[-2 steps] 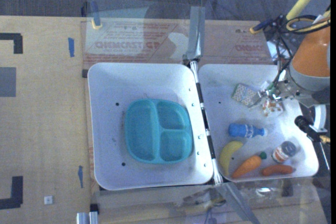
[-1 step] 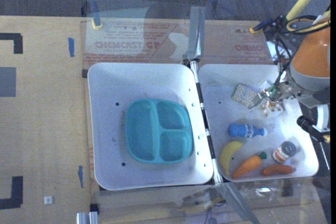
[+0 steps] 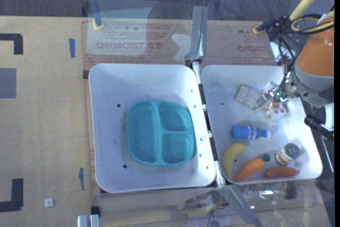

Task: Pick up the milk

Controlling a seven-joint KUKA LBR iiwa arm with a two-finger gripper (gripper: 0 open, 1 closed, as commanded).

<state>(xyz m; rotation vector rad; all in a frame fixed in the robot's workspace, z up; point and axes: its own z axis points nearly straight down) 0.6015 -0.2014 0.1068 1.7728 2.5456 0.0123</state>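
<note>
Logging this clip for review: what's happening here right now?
The arm reaches in over the right bin, with its tool low at the bin's far right side, right by a small carton, probably the milk. Whether it has a hold on it can't be told. Also in that bin are a blue bottle, banana, carrot and small jar. The left bin holds a teal divided plate.
</note>
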